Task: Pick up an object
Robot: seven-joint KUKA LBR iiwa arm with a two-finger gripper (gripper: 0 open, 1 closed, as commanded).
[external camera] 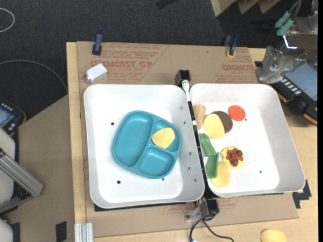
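The tool (275, 67) waits at the far right, its state unclear. The orange disc (236, 113) lies apart in the right bin (282, 150) (easiest target); it should descend straight above it.

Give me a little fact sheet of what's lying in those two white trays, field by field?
Left bin: blue divided plate with a pale yellow piece in one compartment
Right bin: toy foods gathered toward its left side
Items there: orange disc, yellow-and-brown piece, tan cone, green pods, red berries on yellow
Outside bins: white block on the bench
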